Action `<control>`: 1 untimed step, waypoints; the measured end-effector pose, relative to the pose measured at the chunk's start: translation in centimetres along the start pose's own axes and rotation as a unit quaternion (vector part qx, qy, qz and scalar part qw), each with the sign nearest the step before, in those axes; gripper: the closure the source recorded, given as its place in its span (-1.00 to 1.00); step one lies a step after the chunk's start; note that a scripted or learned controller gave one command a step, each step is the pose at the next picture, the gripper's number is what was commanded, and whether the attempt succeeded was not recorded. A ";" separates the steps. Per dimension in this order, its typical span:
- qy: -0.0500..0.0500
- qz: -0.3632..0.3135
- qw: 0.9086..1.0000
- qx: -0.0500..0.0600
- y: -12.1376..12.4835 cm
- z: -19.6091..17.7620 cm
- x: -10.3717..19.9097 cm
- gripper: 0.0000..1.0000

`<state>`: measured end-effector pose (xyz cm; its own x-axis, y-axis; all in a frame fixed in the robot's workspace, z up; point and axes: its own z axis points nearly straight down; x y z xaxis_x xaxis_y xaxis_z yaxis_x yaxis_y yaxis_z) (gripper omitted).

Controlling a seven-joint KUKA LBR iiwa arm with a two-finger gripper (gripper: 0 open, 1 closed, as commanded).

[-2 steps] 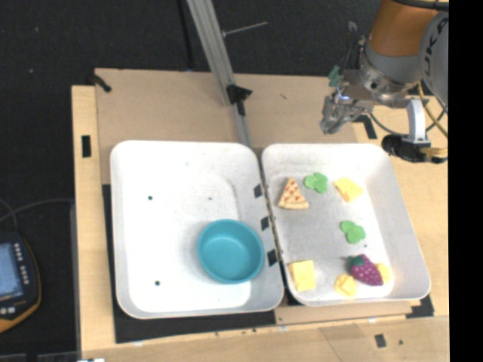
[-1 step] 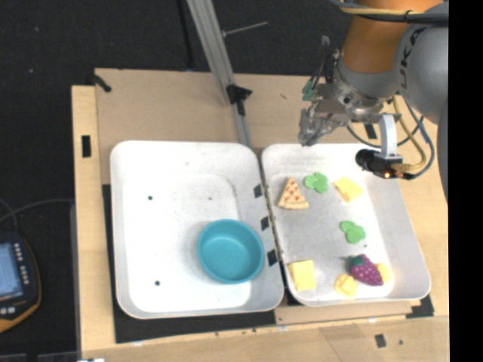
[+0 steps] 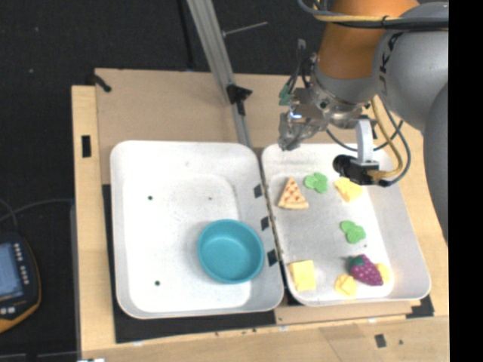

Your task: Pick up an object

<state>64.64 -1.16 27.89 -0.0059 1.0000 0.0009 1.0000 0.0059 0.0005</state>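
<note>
My gripper [image 3: 289,139] hangs over the far left corner of the right bin [image 3: 400,225], with nothing visible between its fingers. In that bin lie a pizza-slice toy [image 3: 292,194], a green piece [image 3: 316,182], a yellow wedge [image 3: 347,189], a second green piece [image 3: 352,231], a purple grape bunch [image 3: 364,269], a yellow block [image 3: 303,274] and a small yellow piece [image 3: 345,283]. The pizza slice is the nearest to the gripper, a short way toward the bin's front. A blue bowl [image 3: 230,250] sits in the left bin [image 3: 143,225].
A slanted metal pole [image 3: 215,51] rises behind the bins, just left of the gripper. The arm's grey body and cables [image 3: 385,157] hang over the right bin's far right part. A handheld controller [image 3: 15,274] lies at the left edge, off the bench.
</note>
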 end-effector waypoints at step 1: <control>0.000 0.000 1.000 0.001 -1.2 2.0 4.7 1.00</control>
<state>63.44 3.56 25.88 -0.0057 1.0000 0.0005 1.0000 0.0057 -0.0010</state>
